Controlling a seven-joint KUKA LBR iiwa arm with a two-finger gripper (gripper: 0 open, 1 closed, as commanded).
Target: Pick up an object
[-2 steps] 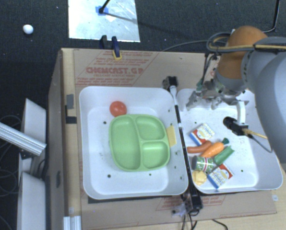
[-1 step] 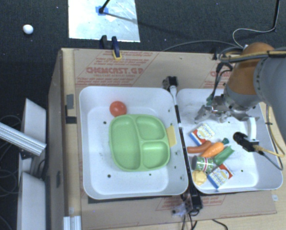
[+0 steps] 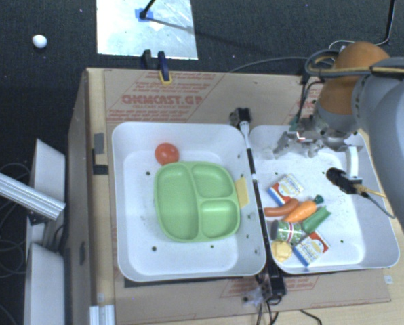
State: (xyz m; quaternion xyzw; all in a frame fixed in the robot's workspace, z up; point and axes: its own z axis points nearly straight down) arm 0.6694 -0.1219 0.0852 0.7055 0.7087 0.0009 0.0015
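From where I stand, the pick looks to be at the approach step. The arm [image 3: 385, 114] reaches in from the right and its hand [image 3: 298, 143] hangs over the far end of the right bin [image 3: 368, 232], with nothing that I can see gripped in it. Whether the hand is apart or together I cannot tell from this angle. The likely targets lie in a huddle at the near end of that bin, well apart from the hand: a carrot [image 3: 304, 210] touching a sausage [image 3: 280, 210], a small can [image 3: 290, 232] just below them, and a carton [image 3: 287, 187] above. I judge that the next move calls for travelling toward that huddle and singling out one piece, which will be awkward as they are packed so close. The left bin [image 3: 137, 249] holds a green divided plate [image 3: 194, 200] and a red ball [image 3: 166, 153]. Both bins sit on a brown lettered board [image 3: 168, 97] on the bench, with dark carpet [image 3: 26, 100] beyond.
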